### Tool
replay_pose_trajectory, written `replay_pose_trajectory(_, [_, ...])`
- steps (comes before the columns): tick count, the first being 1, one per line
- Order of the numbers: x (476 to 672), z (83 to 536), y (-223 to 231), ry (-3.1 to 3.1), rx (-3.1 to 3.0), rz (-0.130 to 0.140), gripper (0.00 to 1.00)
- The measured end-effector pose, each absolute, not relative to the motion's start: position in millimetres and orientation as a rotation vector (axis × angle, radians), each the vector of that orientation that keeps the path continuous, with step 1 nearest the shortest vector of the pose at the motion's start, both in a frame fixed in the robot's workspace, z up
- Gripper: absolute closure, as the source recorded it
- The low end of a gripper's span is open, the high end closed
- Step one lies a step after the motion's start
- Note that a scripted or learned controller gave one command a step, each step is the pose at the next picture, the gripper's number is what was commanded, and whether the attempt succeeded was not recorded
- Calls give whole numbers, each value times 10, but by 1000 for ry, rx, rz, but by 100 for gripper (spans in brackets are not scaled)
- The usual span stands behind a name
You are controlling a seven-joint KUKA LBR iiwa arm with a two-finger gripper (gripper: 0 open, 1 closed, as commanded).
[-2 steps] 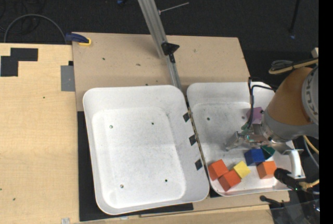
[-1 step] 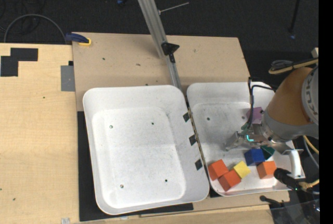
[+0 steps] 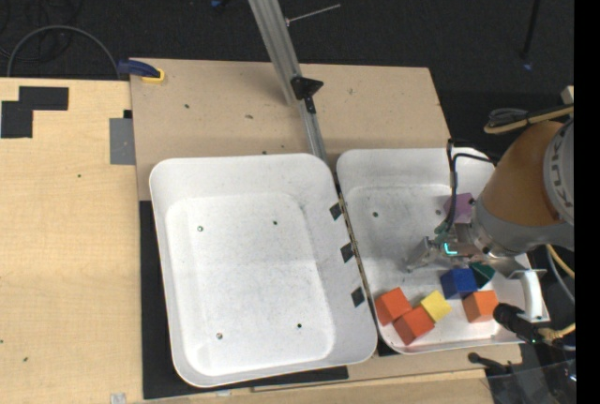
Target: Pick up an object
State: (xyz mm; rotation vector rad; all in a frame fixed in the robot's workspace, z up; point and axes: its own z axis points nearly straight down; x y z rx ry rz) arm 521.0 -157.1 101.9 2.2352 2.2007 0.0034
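The claw [image 3: 433, 250] hangs low in the right bin [image 3: 394, 187], just beyond the blue block [image 3: 458, 282]; its grip cannot be told.

An aluminium rail [image 3: 279, 37] slants from the top centre of the frame down to the wooden bench [image 3: 375, 102]. A blue-and-yellow clamp [image 3: 142, 69] sits at the bench's upper left corner. A black cable [image 3: 56, 41] loops across the dark floor at upper left.

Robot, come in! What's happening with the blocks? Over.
Gripper low in right bin. Blue block just beside it, not held. Yellow, orange blocks crowd close.
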Motion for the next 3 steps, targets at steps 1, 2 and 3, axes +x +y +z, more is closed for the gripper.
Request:
replay_pose_trajectory(1, [5206, 1115, -1576, 2200, 2238, 3, 100])
replay_pose_trajectory(2, [5206, 1111, -1576, 2200, 2238, 2, 0])
replay_pose_trajectory(3, [5204, 1207, -1581, 2203, 2236, 2, 100])
